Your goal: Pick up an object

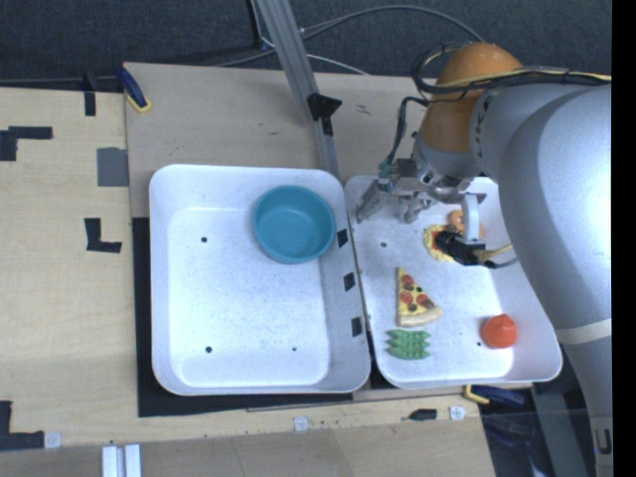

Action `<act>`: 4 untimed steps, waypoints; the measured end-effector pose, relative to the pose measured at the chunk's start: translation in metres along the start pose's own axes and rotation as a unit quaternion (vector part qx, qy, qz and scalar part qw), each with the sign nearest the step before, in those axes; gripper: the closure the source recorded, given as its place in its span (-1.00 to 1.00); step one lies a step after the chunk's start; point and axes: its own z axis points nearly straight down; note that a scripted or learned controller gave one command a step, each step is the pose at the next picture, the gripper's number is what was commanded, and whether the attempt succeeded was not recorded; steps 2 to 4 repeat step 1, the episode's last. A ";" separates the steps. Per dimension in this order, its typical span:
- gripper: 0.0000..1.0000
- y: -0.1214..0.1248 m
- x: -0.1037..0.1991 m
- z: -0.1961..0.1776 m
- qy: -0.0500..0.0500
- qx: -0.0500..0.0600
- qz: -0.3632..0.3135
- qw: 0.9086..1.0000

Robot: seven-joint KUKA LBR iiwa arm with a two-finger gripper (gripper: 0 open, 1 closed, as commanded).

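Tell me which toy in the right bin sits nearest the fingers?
The yellow-and-red toy at the bin's far end, right beside the gripper; the pizza slice, green pea pod and orange piece lie farther off.

Blue bowl (293, 224) in left bin (179, 296)

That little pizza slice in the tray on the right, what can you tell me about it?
The pizza slice looks like a small toy, likely plastic: a yellow wedge with red dots and a tan crust edge. It lies flat on the floor of the right bin, tip pointing to the far side, crust toward the near side. Just below its crust sits a green pea pod, very close, perhaps touching. The gripper is well apart from it.
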 end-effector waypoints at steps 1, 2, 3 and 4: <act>1.00 0.001 0.000 -0.013 0.000 -0.003 0.000 1.000; 1.00 0.001 0.000 -0.013 0.000 -0.003 0.000 1.000; 1.00 0.001 0.000 -0.013 0.000 -0.003 0.000 1.000; 1.00 0.001 0.000 -0.013 0.000 -0.003 0.000 1.000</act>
